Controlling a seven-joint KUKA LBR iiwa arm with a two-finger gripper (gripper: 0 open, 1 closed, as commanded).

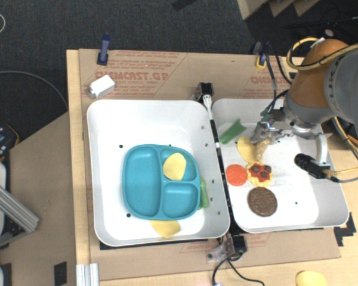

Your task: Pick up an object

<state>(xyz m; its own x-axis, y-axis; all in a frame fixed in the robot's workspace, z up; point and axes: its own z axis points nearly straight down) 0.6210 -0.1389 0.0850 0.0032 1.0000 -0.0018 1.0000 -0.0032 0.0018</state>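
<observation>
Camera view, near edge first: a yellow piece [165, 227] lies in the left bin [107, 159], against the front of the teal divided tray [144, 183]. A second yellow piece [174, 167] sits in the tray's upper right compartment. In the right bin [322, 210], a brown disc [262, 201] lies nearest, then an orange-red round [237, 174] just beside a red and dark item [261, 171]. Farther back, the claw [261, 140] hangs low over a pale yellow piece [246, 149]; whether it is clenched or released cannot be told. A green strip [231, 131] lies beyond, near the divider
</observation>
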